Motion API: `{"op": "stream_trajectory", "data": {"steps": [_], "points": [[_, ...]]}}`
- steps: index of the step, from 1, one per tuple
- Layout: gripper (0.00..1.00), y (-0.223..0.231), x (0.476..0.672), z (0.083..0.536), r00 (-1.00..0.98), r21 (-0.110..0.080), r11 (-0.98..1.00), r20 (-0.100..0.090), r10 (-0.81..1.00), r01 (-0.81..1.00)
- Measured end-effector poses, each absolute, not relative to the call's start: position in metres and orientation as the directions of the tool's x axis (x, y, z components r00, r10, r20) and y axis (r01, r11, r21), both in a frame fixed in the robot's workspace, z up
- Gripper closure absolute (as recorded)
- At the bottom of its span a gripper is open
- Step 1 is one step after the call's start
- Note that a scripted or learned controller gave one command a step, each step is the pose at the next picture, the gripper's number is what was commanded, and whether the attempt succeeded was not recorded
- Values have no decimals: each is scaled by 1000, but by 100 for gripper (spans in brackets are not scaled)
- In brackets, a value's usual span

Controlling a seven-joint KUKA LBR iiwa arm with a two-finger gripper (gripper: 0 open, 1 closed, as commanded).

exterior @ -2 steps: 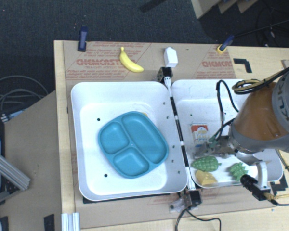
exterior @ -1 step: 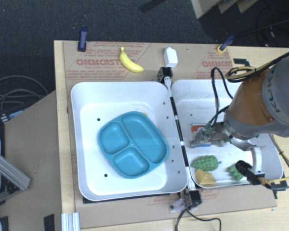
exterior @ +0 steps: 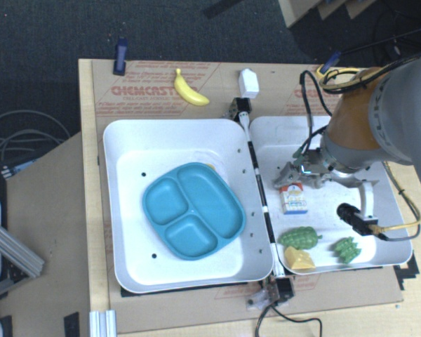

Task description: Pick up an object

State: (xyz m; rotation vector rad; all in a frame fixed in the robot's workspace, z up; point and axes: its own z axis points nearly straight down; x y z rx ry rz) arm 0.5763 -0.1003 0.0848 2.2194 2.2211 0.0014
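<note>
My gripper [exterior: 295, 177] hangs low over the left part of the right bin [exterior: 379, 258], with the arm reaching in from the right. Just below it, touching or nearly touching, lies a small white carton [exterior: 294, 201] with red and blue print. Nearer the front edge of the same bin lie a round green leafy toy [exterior: 299, 237], a yellow wedge [exterior: 299, 260] and a smaller green toy [exterior: 346, 248].
The left bin [exterior: 126, 146] holds a blue divided plate [exterior: 191, 210]. On the bench behind the bins lie a yellow banana [exterior: 190, 90], a small white block [exterior: 249, 83] and a dark blue item [exterior: 121, 56]. A ridge [exterior: 258, 188] separates the two bins.
</note>
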Motion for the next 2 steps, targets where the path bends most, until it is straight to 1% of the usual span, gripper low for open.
{"op": "stream_trajectory", "data": {"steps": [1, 2], "points": [[100, -100, 577, 95, -1, 4, 1, -2, 1000, 1000], [100, -22, 561, 185, -2, 3, 2, 1, 1000, 1000]]}}
